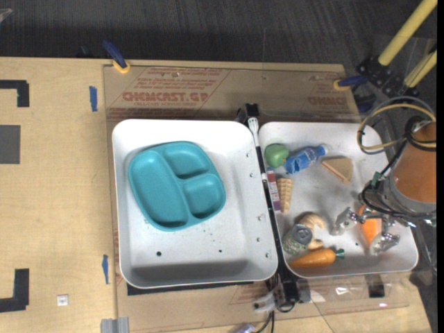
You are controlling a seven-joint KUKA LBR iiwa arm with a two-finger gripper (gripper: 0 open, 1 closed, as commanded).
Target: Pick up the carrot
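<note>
Carrot [314, 257] lies near front rim of right bin [406, 259], beside can [298, 238]. Gripper [366, 229] right of it, jaws apart, orange piece [371, 229] between, grasp unclear. Approach carrot mid-body, fingers across width.

robotics lab, cardboard-covered bench [55, 186], clamps [115, 56], two white bins [139, 269], toy food

So the bench [48, 207] is a light tan wooden surface with a few black tape corner marks and short blue tape strips stuck on it. A brown cardboard sheet with reddish printed lettering [222, 92] lies flat on top, clipped at the far edge by two blue-and-yellow clamps [116, 55]. The two shallow white plastic bins, left [187, 266] and right [347, 134], sit side by side on the cardboard, touching.
</note>
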